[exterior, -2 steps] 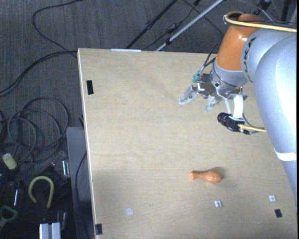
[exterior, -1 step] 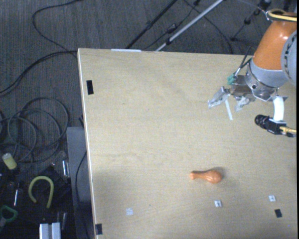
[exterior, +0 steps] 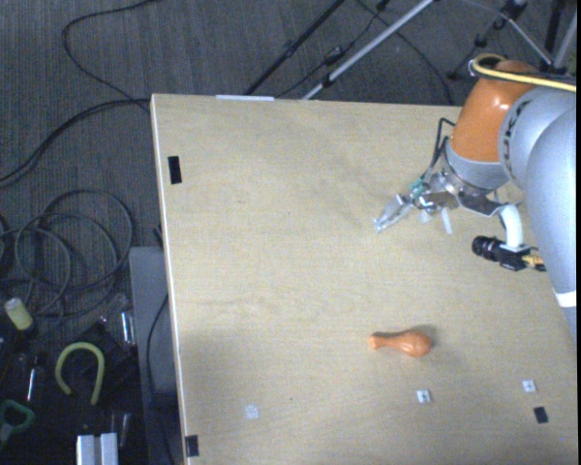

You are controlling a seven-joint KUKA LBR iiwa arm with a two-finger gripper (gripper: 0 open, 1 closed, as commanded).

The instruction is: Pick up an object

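Whether the jaws of the metal two-finger gripper (exterior: 399,211) are spread or pressed together cannot be told; nothing shows between them. It hovers over bare board, well apart from the small orange bulb-shaped object with a narrow neck (exterior: 403,342), which lies nearer the front of the pale wooden bench top (exterior: 271,260). The risk, as a judgement: closing here catches nothing, and the rounded, tapered body could roll or squirt aside if the descent lands off-centre.
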